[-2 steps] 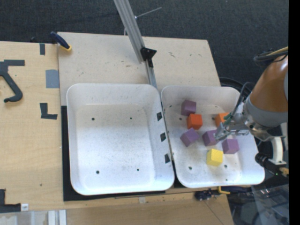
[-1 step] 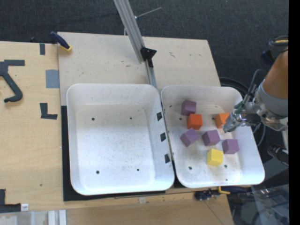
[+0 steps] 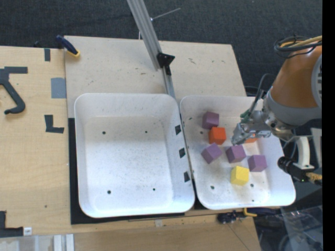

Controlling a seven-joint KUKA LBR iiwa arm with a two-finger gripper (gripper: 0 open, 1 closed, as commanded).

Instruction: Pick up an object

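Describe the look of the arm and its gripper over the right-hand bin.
The arm is bulky and rounded, with a glossy orange band above a grey wrist section. Thin yellow and black cables loop over its top. The gripper is a small grey metal assembly with slim wires running to it; a black fitting with cabling hangs beside the arm lower down.

Open floor is offered across the left bin (image 3: 131,156). In the right bin (image 3: 272,192), passage is restricted by blocks clustered at mid-floor: purple cubes (image 3: 211,120), an orange cube (image 3: 218,135) and a yellow cube (image 3: 240,175). The gripper (image 3: 242,134) is positioned just beside the orange cube. Free floor is left along the near edge and near-left corner.
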